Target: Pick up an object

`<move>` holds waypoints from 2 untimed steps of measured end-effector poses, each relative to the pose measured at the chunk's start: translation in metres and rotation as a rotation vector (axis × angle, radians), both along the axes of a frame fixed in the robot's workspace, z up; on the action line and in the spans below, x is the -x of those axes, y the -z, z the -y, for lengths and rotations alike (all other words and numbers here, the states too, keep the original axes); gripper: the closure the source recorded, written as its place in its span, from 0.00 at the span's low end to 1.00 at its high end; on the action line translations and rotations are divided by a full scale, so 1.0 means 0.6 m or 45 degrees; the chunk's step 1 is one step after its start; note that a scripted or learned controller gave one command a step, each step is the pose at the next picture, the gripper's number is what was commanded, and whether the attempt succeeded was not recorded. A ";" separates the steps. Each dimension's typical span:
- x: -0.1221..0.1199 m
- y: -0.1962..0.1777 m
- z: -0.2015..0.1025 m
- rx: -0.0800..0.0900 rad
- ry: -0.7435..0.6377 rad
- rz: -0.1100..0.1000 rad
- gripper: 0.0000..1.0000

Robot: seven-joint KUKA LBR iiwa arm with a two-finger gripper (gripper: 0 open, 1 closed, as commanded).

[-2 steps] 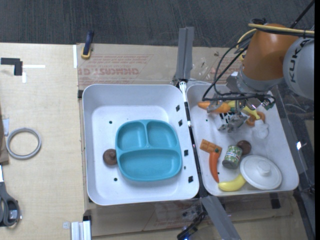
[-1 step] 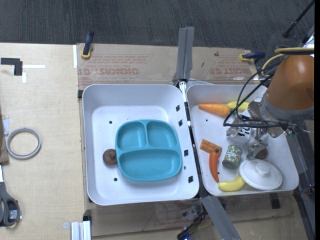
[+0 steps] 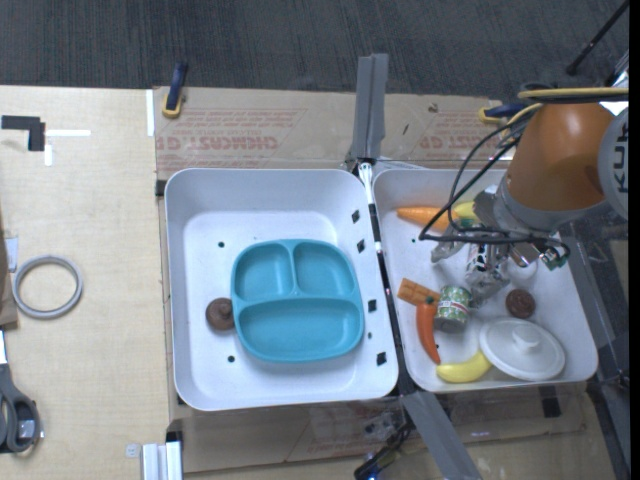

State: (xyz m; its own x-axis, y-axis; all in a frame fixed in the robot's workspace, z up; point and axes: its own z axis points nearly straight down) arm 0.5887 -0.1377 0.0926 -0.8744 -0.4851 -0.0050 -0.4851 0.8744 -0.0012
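- The gripper [image 3: 487, 268] hangs over the right bin [image 3: 585, 313], above the small can [image 3: 455, 308] with the green label, which I'll use as the landmark.
- Its metal parts sit just up and to the right of the can; from here I cannot tell whether the hand is wide, narrow or closed, because cables and brackets tangle the view. Nothing is visibly held.
- My guess is the can is the target, as it is the nearest thing under the wrist, though any object would count.
- Just left of the can lies an orange block [image 3: 414, 291], and below that a red-orange pepper [image 3: 428, 333], long and thin, probably awkward to pinch.
- Below the can, a yellow banana [image 3: 463, 370] touches the white lidded dish [image 3: 522, 349].
- Right of the can sits a brown round piece [image 3: 520, 303].
- Up and left of the can, a carrot [image 3: 420, 214] lies by the bin's far wall.
- Well left of the can, in the left bin [image 3: 190, 298], a blue divided plate [image 3: 297, 300] sits with a brown ball [image 3: 220, 313] touching its edge.
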 end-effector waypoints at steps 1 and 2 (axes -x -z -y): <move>0.086 0.001 -0.060 0.000 -0.031 -0.003 0.00; 0.142 0.001 -0.073 0.000 0.115 -0.003 0.00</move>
State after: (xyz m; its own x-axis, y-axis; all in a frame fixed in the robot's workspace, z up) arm 0.5036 -0.0936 0.0918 -0.9147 -0.4042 -0.0028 -0.4042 0.9147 -0.0005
